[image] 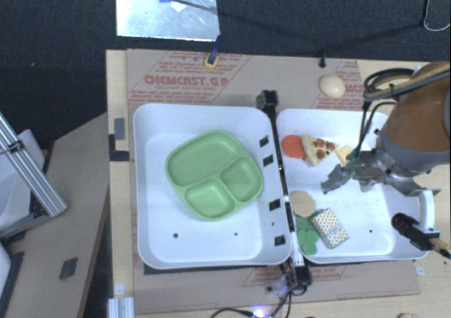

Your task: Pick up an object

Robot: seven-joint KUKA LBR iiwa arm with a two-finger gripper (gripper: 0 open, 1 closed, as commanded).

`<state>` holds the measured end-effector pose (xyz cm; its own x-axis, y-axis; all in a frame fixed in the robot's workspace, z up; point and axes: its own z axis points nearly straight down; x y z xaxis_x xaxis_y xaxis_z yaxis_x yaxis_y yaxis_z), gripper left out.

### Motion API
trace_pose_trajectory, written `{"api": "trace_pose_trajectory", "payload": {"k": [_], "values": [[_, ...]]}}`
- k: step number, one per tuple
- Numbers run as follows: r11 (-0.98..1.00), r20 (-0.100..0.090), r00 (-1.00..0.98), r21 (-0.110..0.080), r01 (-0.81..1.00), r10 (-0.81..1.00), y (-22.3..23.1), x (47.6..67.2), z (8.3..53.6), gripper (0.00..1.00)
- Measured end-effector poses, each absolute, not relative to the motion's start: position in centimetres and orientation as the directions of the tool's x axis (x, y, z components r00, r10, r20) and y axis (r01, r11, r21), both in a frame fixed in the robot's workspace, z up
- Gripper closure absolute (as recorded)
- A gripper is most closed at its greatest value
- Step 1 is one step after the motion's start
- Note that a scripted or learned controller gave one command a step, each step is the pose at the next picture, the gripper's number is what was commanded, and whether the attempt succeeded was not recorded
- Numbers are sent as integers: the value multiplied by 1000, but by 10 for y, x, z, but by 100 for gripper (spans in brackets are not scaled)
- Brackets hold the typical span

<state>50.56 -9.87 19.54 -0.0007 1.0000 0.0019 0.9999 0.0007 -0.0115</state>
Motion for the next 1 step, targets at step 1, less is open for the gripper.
{"api": "trace_pose_trajectory", "payload": {"k": [1], "values": [[3,0,-3,1,1000,1000,-99,508,201,0]]}}
